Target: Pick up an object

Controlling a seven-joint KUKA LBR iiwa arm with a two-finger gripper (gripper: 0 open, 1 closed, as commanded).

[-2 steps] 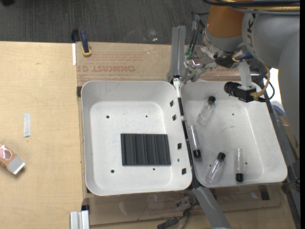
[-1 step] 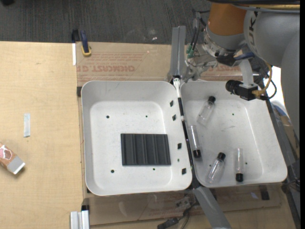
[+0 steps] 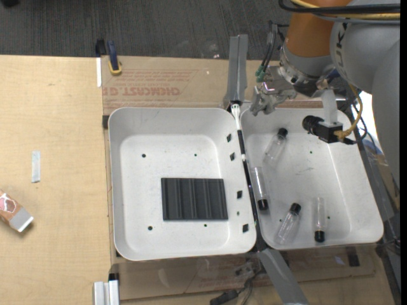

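Two shallow white bins sit side by side on a wooden worktop (image 3: 51,119).

The left bin (image 3: 121,170) holds one dark ribbed rectangular block (image 3: 194,199), lying flat a little below the bin's centre.

The right bin (image 3: 356,170) holds four clear plastic tubes with black caps, all lying down and none touching another:
- One tube (image 3: 275,146) lies in the upper part of the bin, cap toward the back.
- One long tube (image 3: 259,188) lies along the left wall, cap toward the front.
- One tube (image 3: 288,222) lies near the front edge, tilted, cap toward the back.
- One tube (image 3: 318,219) lies just to the right of that one, cap toward the front.

The arm (image 3: 318,24), grey with an orange band, reaches in from the right. Its gripper (image 3: 270,97) is above the back left corner of the right bin, at the rim, apart from every tube. Nothing is seen between its parts. Whether it stands apart or together cannot be told from this angle. A black fitting with yellow cable (image 3: 324,127) hangs beside it over the bin's back edge.

On the worktop to the left, well apart from the bins, lie a small pale strip (image 3: 35,167) and, at the view's edge, a red and white wrapped item (image 3: 13,211). Printed cardboard (image 3: 149,88) lies behind the left bin.
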